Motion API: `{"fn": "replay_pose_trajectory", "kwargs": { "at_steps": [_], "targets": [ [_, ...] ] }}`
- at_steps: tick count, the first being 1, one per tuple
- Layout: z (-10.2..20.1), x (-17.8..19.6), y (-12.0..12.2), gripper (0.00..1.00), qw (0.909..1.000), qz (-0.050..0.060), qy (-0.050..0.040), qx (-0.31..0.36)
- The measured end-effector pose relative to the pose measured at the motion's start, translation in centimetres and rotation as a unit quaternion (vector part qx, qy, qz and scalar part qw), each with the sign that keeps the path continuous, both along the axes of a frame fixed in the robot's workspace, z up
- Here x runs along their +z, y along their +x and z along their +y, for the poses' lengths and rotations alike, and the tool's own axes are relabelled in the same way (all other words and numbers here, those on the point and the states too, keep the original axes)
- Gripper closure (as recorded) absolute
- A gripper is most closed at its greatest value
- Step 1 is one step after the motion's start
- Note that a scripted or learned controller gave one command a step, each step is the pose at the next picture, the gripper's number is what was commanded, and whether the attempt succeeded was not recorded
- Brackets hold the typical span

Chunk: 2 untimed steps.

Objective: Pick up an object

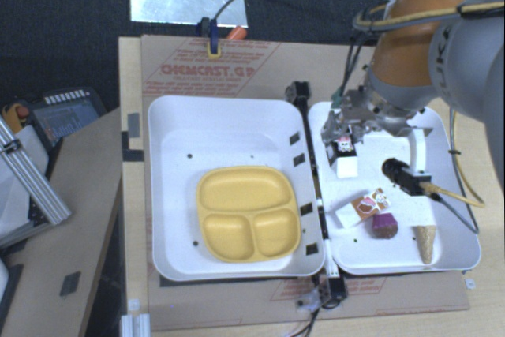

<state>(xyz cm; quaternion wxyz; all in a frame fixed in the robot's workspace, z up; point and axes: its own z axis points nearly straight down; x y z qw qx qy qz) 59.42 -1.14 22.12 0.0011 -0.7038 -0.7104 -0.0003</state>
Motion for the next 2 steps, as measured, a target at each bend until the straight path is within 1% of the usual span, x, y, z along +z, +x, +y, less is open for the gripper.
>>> {"fn": "replay_pose_trajectory", "kwargs": {
  "at_steps": [1, 2],
  "targets": [
    [4.9, -0.9, -2.3, 1.0, 1.0, 0.001, -0.0001, 0.0],
    [10.1, 0.5, -4.4, 1.0, 1.0, -0.001, 0.0004, 0.001]
  ]
}}
